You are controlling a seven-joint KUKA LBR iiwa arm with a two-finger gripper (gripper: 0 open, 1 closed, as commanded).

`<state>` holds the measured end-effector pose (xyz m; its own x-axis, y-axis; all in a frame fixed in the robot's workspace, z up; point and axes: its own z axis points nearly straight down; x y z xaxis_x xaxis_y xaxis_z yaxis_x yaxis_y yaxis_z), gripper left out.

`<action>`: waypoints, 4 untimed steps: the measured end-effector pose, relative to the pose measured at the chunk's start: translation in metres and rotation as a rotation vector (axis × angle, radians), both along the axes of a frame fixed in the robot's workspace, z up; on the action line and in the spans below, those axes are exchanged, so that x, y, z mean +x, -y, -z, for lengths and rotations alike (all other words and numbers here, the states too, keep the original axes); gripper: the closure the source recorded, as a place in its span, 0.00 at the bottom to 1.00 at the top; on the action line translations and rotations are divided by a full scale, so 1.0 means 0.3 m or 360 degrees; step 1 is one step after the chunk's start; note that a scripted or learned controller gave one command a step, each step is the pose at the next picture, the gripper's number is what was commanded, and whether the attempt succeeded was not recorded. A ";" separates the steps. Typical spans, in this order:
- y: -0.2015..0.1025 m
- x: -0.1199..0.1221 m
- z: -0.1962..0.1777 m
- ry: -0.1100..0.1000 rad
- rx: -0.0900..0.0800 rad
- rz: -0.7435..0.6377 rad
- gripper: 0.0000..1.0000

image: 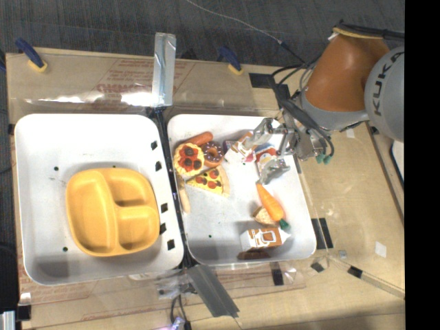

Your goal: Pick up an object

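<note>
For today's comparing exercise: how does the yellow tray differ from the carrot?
The tray is yellow; the carrot is orange. The tray is far larger than the carrot. The tray lies alone in the left bin; the carrot lies among other toy foods in the right bin. Both rest on a bin floor.

Wooden bench (357, 232), two white bins (41, 143) side by side

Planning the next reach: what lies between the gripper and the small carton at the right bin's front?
In the camera view, the carrot lies between the gripper and the carton, with a small tan piece beside it.
</note>
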<state>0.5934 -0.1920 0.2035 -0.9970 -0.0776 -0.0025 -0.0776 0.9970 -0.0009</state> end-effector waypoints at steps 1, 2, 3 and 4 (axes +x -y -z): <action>0.040 -0.199 0.369 0.0000 0.0000 0.0180 0.00; 0.032 -0.189 0.328 0.0007 -0.0001 0.0165 1.00; -0.077 -0.100 0.011 0.0011 -0.0001 0.0201 1.00; -0.076 -0.106 0.023 0.0000 0.0001 0.0203 0.00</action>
